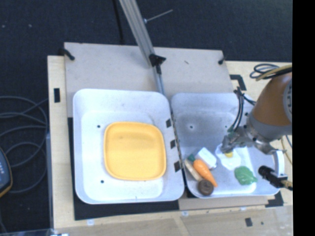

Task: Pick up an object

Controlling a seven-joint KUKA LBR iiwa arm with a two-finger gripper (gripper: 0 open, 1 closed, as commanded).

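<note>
Near edge of the right bin [206,113]: a brown round piece [205,187], touching the lower tip of a toy carrot [203,170]. The carrot, judged the likeliest target, lies left of and slightly nearer than the end effector [229,145]; its long axis runs diagonally, thick end pointing up-left toward the bin's left wall. A green lump [243,175] sits right of the carrot, a white block [206,157] just above it. Whether the end effector is open or closed cannot be told. Left bin [83,132]: a yellow plate [135,150].
</note>
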